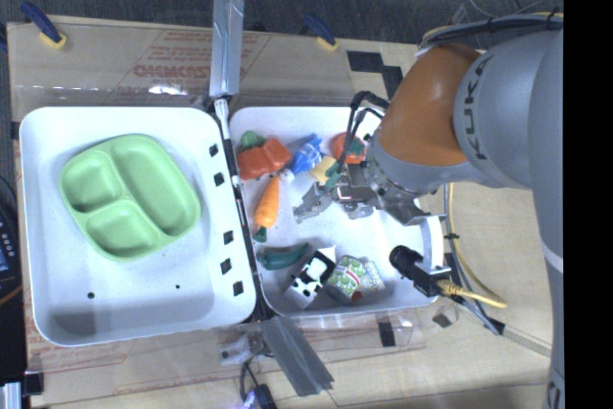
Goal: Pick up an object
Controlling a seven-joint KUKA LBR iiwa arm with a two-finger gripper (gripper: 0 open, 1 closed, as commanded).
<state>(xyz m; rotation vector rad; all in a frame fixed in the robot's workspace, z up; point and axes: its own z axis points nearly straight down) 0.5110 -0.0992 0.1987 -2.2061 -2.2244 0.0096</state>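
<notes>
The arm (479,120) reaches over the right bin (287,124), its gripper (311,201) low near the bin's middle, just beside the carrot (268,202). Whether the fingers are open or closed cannot be told, and nothing shows between them. The carrot lies by the bin's left wall, below an orange toy (262,159) and a blue one (307,153). Along the bin's near edge lie a dark green piece (281,257), a black-and-white toy (311,278) and a green packet (354,278). The left bin (57,302) holds a green tray (129,194).
</notes>
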